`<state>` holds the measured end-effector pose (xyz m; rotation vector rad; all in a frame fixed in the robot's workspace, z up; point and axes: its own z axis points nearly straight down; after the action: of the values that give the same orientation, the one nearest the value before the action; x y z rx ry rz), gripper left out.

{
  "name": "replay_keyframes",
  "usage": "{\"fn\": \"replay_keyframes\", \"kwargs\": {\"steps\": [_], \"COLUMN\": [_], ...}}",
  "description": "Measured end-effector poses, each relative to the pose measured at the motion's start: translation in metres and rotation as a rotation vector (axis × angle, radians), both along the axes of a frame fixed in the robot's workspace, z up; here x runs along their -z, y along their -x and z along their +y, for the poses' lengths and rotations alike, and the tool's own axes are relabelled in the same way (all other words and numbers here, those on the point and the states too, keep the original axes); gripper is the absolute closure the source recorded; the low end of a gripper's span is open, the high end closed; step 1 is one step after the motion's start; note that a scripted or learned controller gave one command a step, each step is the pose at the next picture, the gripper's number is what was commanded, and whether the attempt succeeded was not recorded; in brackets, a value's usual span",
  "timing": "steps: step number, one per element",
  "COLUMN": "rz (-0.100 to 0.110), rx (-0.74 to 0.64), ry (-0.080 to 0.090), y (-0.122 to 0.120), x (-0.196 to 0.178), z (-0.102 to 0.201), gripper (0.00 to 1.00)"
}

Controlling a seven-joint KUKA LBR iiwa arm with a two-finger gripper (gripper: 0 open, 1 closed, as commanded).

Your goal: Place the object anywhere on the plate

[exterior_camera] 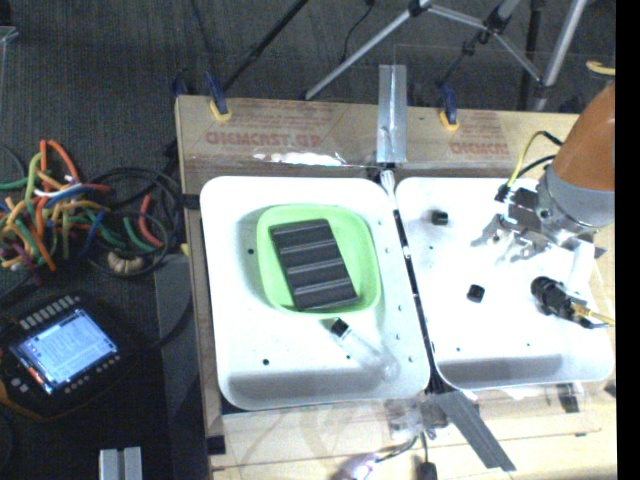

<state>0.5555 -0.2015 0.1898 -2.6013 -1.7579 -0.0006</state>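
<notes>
A green square plate (362,230) lies in the left bin (232,268). On it rests a dark grey ridged block (313,263), lying flat and slightly turned. My gripper (503,238) hovers over the upper right part of the right bin (520,353), open, with nothing between its fingers. Two small black pieces lie in the right bin: one (438,216) to the gripper's left near the back, the other (475,292) below and left of it. Neither touches the gripper.
A small black piece with a clear plastic part (345,332) lies in the left bin just off the plate's front edge. A metal divider (392,118) stands behind the seam between the bins. Cables and a handheld screen lie on the floor at left.
</notes>
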Motion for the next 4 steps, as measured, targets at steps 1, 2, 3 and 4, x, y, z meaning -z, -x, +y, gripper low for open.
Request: {"fn": "replay_keyframes", "kwargs": {"steps": [1,2,3,4], "rz": [0.0,0.003,0.003,0.001], "rx": [0.0,0.028,0.025,-0.067], "ry": [0.0,0.002,0.0,0.003], "y": [0.0,0.054,0.072,0.072], "x": [0.0,0.011,0.048,-0.009], "z": [0.0,-0.007,0.051,-0.002], "gripper": [0.0,0.0,0.0,0.0]}}
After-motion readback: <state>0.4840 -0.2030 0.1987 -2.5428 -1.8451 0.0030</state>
